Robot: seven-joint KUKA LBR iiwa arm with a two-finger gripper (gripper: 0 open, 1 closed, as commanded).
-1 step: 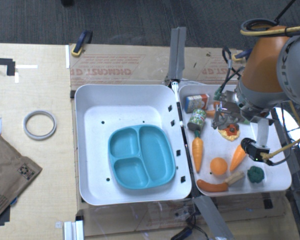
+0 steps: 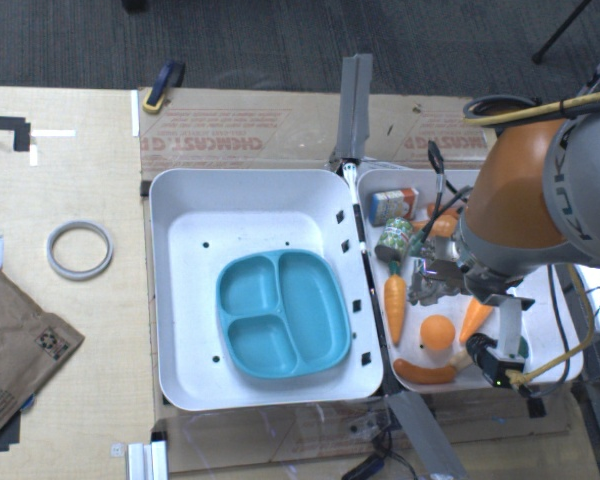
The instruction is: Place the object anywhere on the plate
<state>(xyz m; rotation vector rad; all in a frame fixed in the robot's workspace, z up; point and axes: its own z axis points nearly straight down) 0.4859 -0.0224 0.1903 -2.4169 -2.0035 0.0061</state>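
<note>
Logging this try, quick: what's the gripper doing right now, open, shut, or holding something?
Gripper: cannot be told. It hangs over the right bin, among the toy food, near the long carrot and the orange ball.

right bin half hidden by arm (label on can unreadable)

Beside the left bin, which holds one blue plate, the right bin holds two carrots, one orange ball, one sausage, one small carton and one green-patterned can, others possibly hidden under the arm.
</note>
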